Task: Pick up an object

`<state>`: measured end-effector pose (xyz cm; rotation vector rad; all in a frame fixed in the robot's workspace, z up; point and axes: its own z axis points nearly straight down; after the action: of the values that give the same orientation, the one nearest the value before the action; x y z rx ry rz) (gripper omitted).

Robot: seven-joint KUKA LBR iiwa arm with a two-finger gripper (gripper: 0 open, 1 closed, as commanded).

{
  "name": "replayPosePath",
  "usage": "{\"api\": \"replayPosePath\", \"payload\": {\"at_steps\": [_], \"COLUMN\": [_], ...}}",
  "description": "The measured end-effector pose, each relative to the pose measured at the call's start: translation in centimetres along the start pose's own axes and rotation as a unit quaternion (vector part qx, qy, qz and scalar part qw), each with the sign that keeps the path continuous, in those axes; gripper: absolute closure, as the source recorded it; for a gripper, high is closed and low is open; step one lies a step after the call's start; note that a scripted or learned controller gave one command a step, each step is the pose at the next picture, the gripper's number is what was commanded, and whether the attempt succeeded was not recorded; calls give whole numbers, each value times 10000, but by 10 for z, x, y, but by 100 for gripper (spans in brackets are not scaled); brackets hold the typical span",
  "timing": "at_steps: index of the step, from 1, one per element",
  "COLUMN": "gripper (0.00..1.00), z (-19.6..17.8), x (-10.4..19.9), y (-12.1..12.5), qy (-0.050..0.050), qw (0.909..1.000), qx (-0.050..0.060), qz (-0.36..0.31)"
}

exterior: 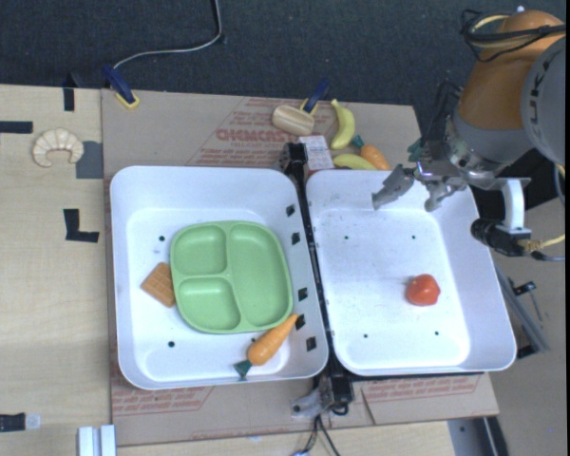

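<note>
A red tomato [422, 291] lies in the right bin [361, 340], toward its right side. My gripper [415, 189] hangs over the back edge of that bin, well behind the tomato, with its two fingers spread open and nothing between them. In the left bin [138, 207] a green divided plate [232, 275] sits in the middle. An orange carrot [270, 343] lies at the plate's front right, and a tan cracker [159, 284] rests at its left edge.
Behind the bins, on the cardboard, lie a bread roll [292, 118], two bananas [346, 138], a small carrot [372, 154] and a small box [314, 150]. A croissant [58, 146] sits on the bench at far left.
</note>
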<state>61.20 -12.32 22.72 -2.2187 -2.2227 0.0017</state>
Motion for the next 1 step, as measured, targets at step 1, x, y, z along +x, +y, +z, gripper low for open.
{"api": "replayPosePath", "payload": {"at_steps": [1], "gripper": [0], "z": [43], "x": [-59], "y": [-38], "qy": [-8], "qw": [10000], "qx": [8], "qz": [14]}}
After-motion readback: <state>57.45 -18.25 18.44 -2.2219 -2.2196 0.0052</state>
